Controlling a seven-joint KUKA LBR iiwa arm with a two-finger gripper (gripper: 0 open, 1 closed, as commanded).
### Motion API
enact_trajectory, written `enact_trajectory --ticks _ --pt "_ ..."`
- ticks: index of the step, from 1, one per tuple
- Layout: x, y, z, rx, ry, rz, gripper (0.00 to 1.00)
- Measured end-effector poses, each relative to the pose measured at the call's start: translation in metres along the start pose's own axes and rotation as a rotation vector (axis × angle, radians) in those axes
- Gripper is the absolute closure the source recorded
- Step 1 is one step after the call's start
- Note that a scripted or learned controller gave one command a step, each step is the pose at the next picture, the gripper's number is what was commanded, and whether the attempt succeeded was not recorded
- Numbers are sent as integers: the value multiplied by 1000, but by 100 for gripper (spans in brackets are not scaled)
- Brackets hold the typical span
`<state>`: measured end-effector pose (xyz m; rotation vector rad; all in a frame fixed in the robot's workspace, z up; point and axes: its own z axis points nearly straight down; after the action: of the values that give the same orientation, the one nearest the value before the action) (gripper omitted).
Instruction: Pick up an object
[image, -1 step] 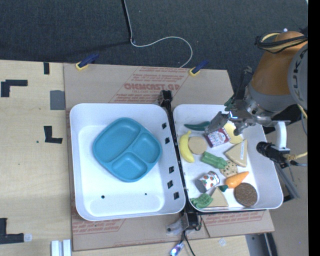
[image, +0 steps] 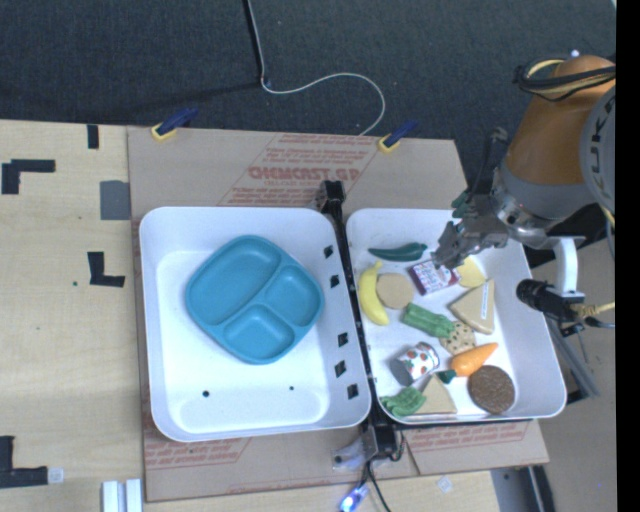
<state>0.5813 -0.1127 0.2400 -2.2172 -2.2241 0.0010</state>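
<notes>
Cardboard sheets cover the bench under two white bins; I take the yellow banana (image: 372, 296) as my landmark. From the right I see my arm (image: 555, 140) bent down over the right bin (image: 545, 365), its gripper (image: 452, 248) hanging up and right of the banana, just above a purple packet (image: 432, 275). I cannot tell how it is set. A green pepper (image: 398, 251) lies above the banana; carrot (image: 470, 360) and brown cookie (image: 492, 388) sit lower right. Left of it, the left bin (image: 165, 300) holds a blue divided plate (image: 254, 298) with bare floor around.
</notes>
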Motion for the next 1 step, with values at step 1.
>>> enact_trajectory --ticks 1 --pt "63 -36 40 6 2 -1 100"
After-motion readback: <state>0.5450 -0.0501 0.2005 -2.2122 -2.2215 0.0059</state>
